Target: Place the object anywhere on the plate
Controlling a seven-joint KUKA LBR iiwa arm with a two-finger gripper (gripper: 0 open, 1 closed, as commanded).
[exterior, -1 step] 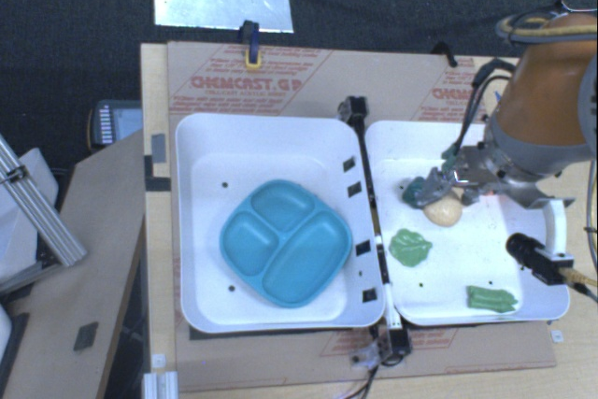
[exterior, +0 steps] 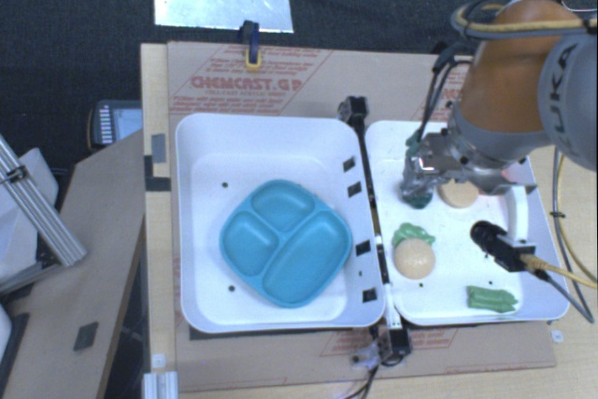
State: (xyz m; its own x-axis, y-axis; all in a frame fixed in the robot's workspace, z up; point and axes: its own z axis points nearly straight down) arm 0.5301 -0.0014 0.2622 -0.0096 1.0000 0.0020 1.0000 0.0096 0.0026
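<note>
Behind both bins, cardboard [exterior: 245,81] reads "CHEMCAST"; the gripper [exterior: 418,192], its finger state unreadable, hovers three o'clock of the blue sectioned plastic plate [exterior: 285,241].

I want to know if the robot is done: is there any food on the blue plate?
No, the blue plate in the left bin has nothing on it; the round beige ball lies in the right bin.

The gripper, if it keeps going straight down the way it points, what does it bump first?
Probably the white floor of the right bin, close beside the beige round thing. The gripper looks very low already, though depth is unclear.
</note>
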